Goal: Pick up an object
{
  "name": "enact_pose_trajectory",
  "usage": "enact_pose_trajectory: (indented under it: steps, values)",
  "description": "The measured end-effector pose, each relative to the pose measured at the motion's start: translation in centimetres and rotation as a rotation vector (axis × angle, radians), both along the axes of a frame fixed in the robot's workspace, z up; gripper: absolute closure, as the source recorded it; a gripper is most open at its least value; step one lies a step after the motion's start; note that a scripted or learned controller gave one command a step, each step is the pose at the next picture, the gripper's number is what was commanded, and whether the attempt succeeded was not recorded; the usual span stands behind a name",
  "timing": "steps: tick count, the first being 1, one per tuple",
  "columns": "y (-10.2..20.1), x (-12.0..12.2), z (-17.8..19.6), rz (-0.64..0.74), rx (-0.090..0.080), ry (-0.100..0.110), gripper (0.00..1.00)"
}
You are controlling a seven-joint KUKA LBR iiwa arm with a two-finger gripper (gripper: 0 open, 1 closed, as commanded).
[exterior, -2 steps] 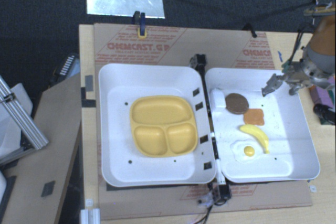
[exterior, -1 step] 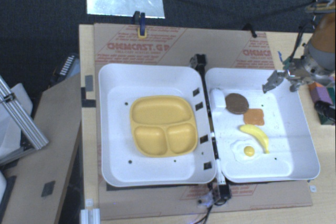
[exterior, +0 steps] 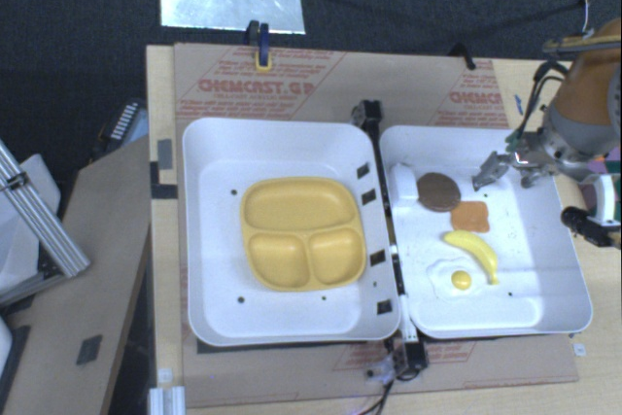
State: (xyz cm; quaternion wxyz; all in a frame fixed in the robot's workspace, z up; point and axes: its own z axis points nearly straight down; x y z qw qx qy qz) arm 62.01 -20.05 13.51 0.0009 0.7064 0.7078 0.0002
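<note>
Banana (exterior: 474, 254) (yellow) lies in right bin (exterior: 554, 298), hand (exterior: 491, 172) nearby.

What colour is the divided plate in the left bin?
Yellow; the divided plate shows clearly in the camera view.

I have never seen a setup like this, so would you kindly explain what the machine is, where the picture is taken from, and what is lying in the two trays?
This is one picture from a fixed camera above the bench, looking down at a slant. The grey robot arm with an orange band reaches in from the right, and its two-finger claw hovers over the right shallow white bin, holding nothing. That bin contains toy food: a round brown patty, a square orange cracker, a yellow plastic banana, a white fried egg with a yellow yolk and a small white piece. The left shallow white bin holds a yellow three-compartment plate.
</note>
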Motion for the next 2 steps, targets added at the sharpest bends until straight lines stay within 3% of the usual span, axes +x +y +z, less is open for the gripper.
enact_pose_trajectory:
  steps: [1,2]
  values:
    - [0.0,0.1,-5.0,0.001,0.000,-0.001,0.00]
    - [0.0,0.2,-3.8,0.002,-0.001,-0.004,1.00]
